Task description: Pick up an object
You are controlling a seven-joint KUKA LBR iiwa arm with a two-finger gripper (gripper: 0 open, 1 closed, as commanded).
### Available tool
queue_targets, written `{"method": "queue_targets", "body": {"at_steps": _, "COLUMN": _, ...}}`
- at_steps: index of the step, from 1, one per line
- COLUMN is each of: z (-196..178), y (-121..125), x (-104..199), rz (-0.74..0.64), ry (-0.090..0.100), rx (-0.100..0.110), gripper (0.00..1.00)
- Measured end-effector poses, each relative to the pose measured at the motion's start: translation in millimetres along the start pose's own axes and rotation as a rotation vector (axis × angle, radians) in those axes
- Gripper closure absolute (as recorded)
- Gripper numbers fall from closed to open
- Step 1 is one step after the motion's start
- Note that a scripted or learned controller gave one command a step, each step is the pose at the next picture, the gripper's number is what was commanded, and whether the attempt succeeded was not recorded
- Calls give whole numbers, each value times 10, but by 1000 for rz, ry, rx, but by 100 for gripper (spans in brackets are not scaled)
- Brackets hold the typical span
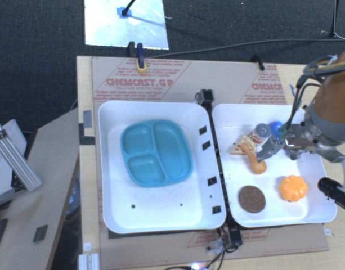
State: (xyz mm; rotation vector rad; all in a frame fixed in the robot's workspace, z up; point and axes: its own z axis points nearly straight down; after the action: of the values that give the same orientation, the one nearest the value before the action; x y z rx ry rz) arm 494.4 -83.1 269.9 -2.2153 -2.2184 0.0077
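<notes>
The object I aim at is the orange-tan curved toy piece (254,161), maybe a plastic sausage, lying in the right white bin (316,212) near its middle. Beside it, on its left, there is a small pale wedge like a pizza slice (240,147), and just above it a small bottle with a grey cap (260,133); they look almost touching. The claw (272,148) is low over this cluster, its grey tip just beside the upper end of the sausage. I cannot tell how far open it is, and I see nothing held in it.

I think the good way is to come straight down on the sausage across its narrow side, away from the bottle, and close only when both sides are around it.

Further out lie a brown round disc (252,198) and an orange pumpkin-like toy (293,188), well apart. The left white bin (116,207) carries a blue divided plate (156,152)
</notes>
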Motion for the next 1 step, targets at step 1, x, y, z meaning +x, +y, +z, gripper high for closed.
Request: {"method": "queue_targets", "body": {"at_steps": 1, "z": -48, "y": 17, "x": 1, "rz": -2, "ry": -1, "rx": -11, "gripper": 0}}
